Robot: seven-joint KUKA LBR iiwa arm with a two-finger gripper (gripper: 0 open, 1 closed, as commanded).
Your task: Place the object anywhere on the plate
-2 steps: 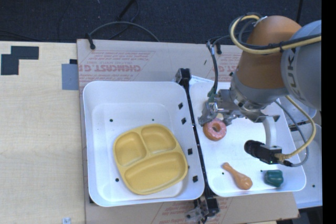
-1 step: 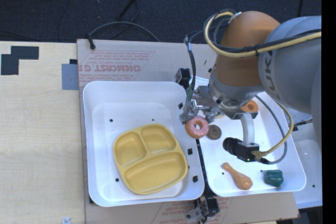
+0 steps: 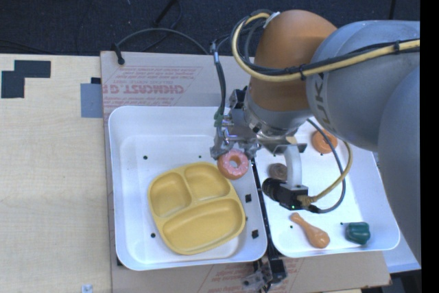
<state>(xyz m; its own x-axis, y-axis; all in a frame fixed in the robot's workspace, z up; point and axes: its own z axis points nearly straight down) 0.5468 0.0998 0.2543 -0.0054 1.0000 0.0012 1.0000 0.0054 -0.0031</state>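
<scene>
We have the tool [image 3: 232, 147] over the left bin [image 3: 130, 147], above the yellow plate's [image 3: 195, 209] upper right edge. Pink donut [image 3: 234, 165] sits at its tip, likely gripped, but we cannot tell. Judged: transport nearly done; lowering and release left.

Bright, even overhead light whitens the bins [image 3: 123, 147] and gives the arm [image 3: 357, 86] a soft sheen, the floor behind stays dim, and detail looks slightly soft.

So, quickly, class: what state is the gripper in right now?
Gripper: fingers hidden, cannot be told; a donut sits just below it, over the plate edge.
</scene>
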